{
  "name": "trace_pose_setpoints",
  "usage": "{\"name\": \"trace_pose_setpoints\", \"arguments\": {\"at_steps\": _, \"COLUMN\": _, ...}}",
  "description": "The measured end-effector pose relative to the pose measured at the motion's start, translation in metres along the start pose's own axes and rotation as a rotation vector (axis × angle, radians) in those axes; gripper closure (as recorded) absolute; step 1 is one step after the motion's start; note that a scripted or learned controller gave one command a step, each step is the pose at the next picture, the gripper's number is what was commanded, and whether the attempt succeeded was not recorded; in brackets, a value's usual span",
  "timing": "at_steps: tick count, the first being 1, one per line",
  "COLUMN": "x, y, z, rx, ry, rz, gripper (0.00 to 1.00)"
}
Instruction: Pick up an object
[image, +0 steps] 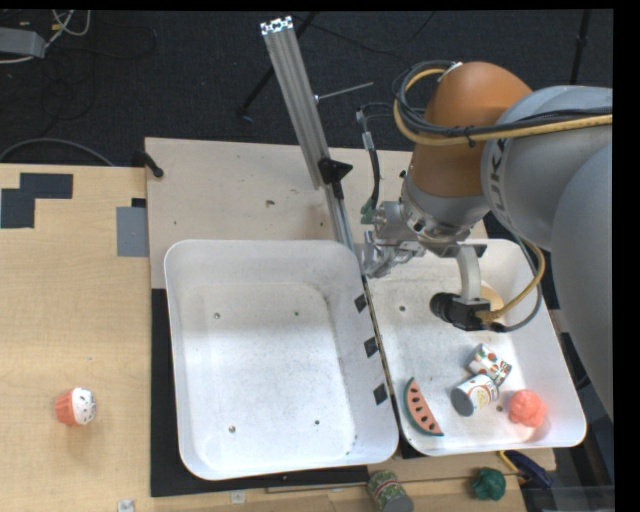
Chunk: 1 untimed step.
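Observation:
My gripper (379, 256) hangs under the orange-banded wrist, over the far left corner of the right bin (560, 430), close to the divider between the bins. Nothing can be seen held in it. Toward the right bin's front lie a watermelon slice toy (422, 408), a small printed can (476, 392) with a second can (491, 364) just behind it, and a pink-orange ball (527, 408). All of them sit well in front of and to the right of the gripper. A yellowish thing (493, 298) peeks out near the bin's right side, mostly hidden.
The left bin (200, 270) stands beside the right one. A metal rail (305, 110) slants up from the divider behind the gripper. A red-and-white cupcake toy (76, 407) lies on the wooden bench at far left. A green toy (488, 484) and a dark can (385, 490) lie before the bins.

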<state>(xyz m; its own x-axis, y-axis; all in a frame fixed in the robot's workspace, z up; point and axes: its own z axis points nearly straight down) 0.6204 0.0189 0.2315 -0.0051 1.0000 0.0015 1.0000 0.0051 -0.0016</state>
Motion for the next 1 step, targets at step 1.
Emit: {"name": "trace_pose_setpoints", "arguments": {"at_steps": 1, "x": 0.0560, "y": 0.0043, "z": -0.0090, "rx": 0.000, "ry": 0.001, "rz": 0.001, "gripper": 1.00}}
